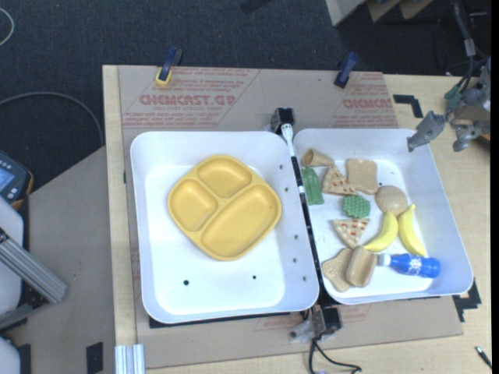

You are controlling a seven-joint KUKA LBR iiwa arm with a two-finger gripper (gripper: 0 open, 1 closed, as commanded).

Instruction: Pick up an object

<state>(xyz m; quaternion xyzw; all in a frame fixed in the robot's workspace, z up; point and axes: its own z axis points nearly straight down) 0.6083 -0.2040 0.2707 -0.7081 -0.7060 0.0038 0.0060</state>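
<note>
Yellow plate [224, 206] left bin [148, 232], toy food [366, 216] right — claw [444, 131] above

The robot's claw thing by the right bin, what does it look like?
The gripper is small and made of grey metal, with two thin pointed fingers, a bit like tweezers. Little of the arm behind it can be seen at the picture's right side: dull grey parts with a dark cable running up above them.

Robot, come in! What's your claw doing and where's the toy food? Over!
Gripper open, holding nothing, over right bin's far corner. Toy food untouched in right bin, bananas nearest. Nothing blocking.
</note>
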